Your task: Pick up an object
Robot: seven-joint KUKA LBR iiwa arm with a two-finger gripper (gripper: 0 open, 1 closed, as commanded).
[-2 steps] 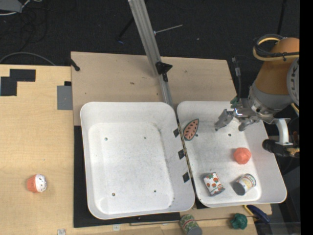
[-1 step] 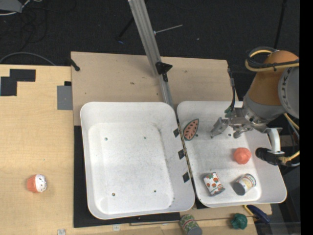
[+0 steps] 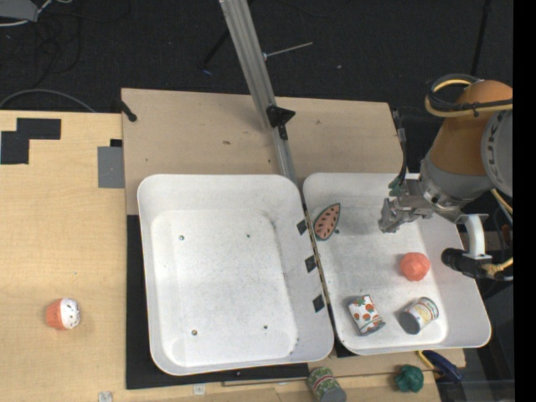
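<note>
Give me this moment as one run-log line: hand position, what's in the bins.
hand: above right bin, rear part | nearest: red ball | also in bin: patterned leaf-shaped piece, spotted cup, small can | grasp: none seen

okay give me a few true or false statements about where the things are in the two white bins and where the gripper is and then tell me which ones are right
1. The orange-red ball lies in the right bin. True.
2. The small can lies in the left bin. False: it lies on its side in the right bin, near the front right corner.
3. The gripper hangs over the right bin, behind the ball. True.
4. The speckled oval piece sits in the middle of the left bin. False: it rests at the right bin's left edge, by the divide between the bins.
5. The white carton with red spots lies left of the can. True.
</note>
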